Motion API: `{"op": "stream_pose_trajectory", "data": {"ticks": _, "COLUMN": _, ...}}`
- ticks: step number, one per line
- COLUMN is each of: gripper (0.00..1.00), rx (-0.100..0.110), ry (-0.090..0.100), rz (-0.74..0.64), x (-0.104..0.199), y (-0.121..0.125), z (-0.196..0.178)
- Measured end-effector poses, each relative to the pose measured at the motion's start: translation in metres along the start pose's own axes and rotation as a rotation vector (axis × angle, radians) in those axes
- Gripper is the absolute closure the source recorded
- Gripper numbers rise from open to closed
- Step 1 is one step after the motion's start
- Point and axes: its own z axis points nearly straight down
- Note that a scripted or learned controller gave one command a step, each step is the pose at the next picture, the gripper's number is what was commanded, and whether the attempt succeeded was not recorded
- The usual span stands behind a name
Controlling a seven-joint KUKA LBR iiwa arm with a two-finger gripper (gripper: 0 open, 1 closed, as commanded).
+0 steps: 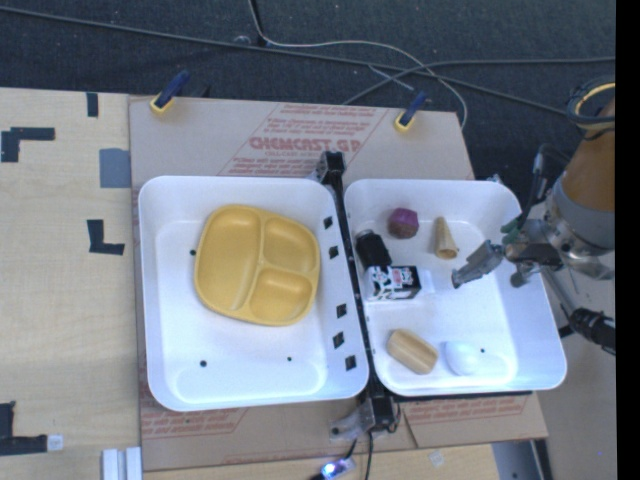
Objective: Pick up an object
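My gripper (pixel 493 272) hangs over the right side of the right bin (pixel 520 313), open, with nothing between its fingers. One finger (pixel 470 266) points down-left toward the bin's middle. A tan cone (pixel 444 237) lies just left of it, and a purple ball (pixel 403 222) sits further left. Near the bin's left wall are a black object (pixel 372 249) and a black-and-white box (pixel 393 282). A tan block (pixel 412 351) and a white rounded object (pixel 463 357) rest at the front of the bin.
The left bin (pixel 170 298) holds a yellow divided plate (pixel 258 264). A black divider with clips (pixel 345 268) runs between the two bins. Cables (pixel 420 68) trail across the dark floor behind the bench.
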Motion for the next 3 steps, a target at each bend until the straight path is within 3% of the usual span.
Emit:
{"op": "stream_pose_trajectory", "data": {"ticks": 1, "gripper": 0.0, "rx": -0.008, "ry": -0.002, "rz": -0.003, "x": 0.0, "y": 0.002, "z": -0.004}}
{"op": "stream_pose_trajectory", "data": {"ticks": 3, "gripper": 0.0, "rx": -0.002, "ry": 0.0, "rz": -0.002, "x": -0.003, "y": 0.01, "z": 0.122}}
